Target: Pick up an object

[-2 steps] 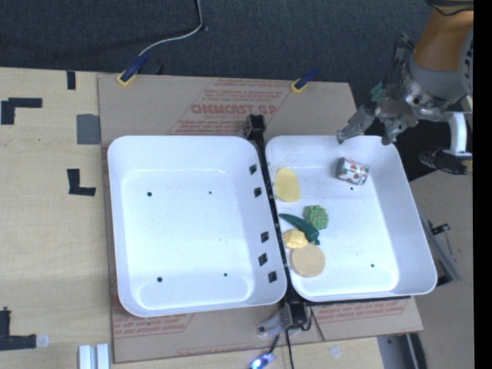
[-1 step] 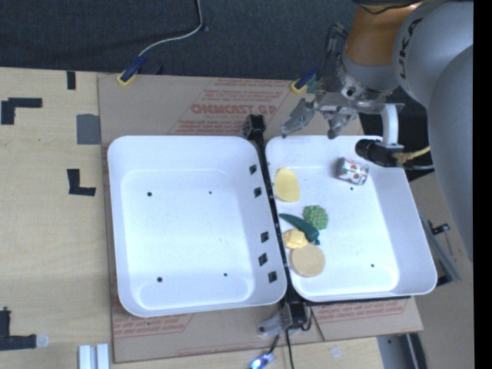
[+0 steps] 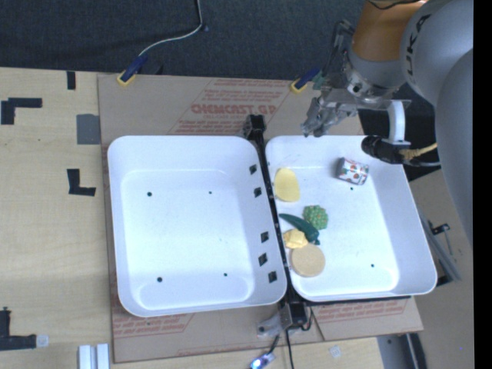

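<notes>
My gripper (image 3: 317,124) hangs above the far edge of the right bin (image 3: 384,283), with nothing seen between its fingers. In that bin lie a pale yellow piece (image 3: 286,184), a green broccoli-like toy (image 3: 316,217), a dark green pod (image 3: 298,226), a small yellow piece (image 3: 295,239) and a tan round disc (image 3: 308,261), all grouped near the bin's left wall. A small can with a red and white label (image 3: 352,171) lies on its side to the gripper's lower right.
The left bin (image 3: 127,206) lies beside the right one, joined by a black clip strip (image 3: 264,206). Both rest on a cardboard sheet (image 3: 215,106). The grey arm with its orange band (image 3: 388,21) fills the upper right corner.
</notes>
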{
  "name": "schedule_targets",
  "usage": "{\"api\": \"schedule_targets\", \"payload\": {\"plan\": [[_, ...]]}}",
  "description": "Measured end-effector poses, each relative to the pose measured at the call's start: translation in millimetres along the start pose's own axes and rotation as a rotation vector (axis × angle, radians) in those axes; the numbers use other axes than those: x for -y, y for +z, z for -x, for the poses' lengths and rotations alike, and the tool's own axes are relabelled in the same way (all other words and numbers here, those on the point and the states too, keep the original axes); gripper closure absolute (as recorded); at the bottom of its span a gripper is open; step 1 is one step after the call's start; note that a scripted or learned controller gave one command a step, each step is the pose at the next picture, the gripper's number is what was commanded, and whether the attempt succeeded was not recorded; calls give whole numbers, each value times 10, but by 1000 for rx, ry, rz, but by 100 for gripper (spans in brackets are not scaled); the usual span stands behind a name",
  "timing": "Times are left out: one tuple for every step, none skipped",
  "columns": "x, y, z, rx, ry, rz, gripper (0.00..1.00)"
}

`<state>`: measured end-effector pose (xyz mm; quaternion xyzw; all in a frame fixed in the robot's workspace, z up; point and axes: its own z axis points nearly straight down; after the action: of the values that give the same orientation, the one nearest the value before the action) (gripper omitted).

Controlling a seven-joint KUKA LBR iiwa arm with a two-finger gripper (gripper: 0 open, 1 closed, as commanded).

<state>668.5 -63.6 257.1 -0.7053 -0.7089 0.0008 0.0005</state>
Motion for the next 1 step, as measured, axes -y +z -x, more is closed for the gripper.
{"api": "schedule_targets", "payload": {"plan": [[-9,-741,-1132,-5,-9,9,100]]}}
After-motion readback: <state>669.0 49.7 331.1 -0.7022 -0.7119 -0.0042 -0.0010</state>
